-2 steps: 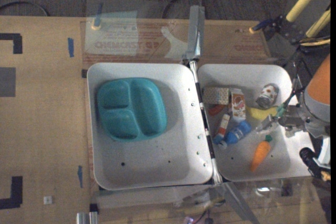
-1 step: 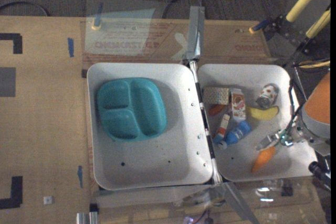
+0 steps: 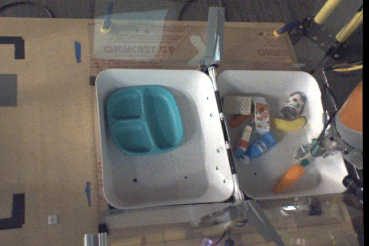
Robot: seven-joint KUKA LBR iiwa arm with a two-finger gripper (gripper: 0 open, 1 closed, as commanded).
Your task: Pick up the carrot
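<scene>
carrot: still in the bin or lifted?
In the bin. The carrot lies flat on the right bin's floor, beside the gripper, not between its jaws.

The tray [image 3: 144,119] is lying in the left bin [image 3: 163,181]. In the right bin [image 3: 277,79], the carrot [image 3: 290,178] is sitting at five o'clock, the banana [image 3: 289,124] at two, with what may be a can [image 3: 293,104] just behind it.

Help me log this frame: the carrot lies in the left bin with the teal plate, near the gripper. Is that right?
Not quite. The camera view shows the carrot in the right bin, near its front edge, close to the gripper. The teal plate sits alone in the left bin.
</scene>
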